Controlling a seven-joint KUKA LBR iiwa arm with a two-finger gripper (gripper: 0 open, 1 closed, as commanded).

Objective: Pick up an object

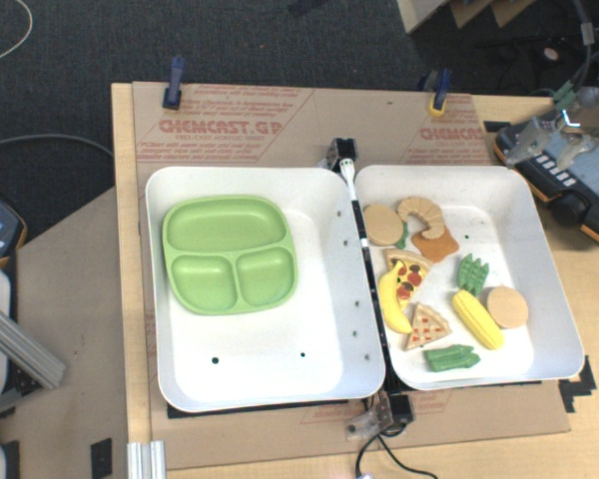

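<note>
Left shallow white bin point(185, 362) is holding a light green plastic plate with three compartments point(230, 254), which is lying flat in the bin's far half.

Right shallow white bin point(551, 257) is carrying the toy food, all bunched toward its left and middle:
- a round tan disc point(384, 225) is lying at the far left, just beside a curved tan pastry piece point(419, 211)
- an orange-brown piece point(437, 243) is touching the pastry
- a yellow banana point(392, 302) is lying along the left wall, with a pizza slice point(407, 270) overlapping its upper end
- a second pizza slice point(428, 325) is sitting beside the banana
- a yellow corn cob point(476, 318) is touching a second tan disc point(507, 306)
- a green leafy piece point(472, 271) is lying just above the cob
- a green bundle point(450, 358) is resting nearest the front wall

Pincer state: cannot tell.
</note>
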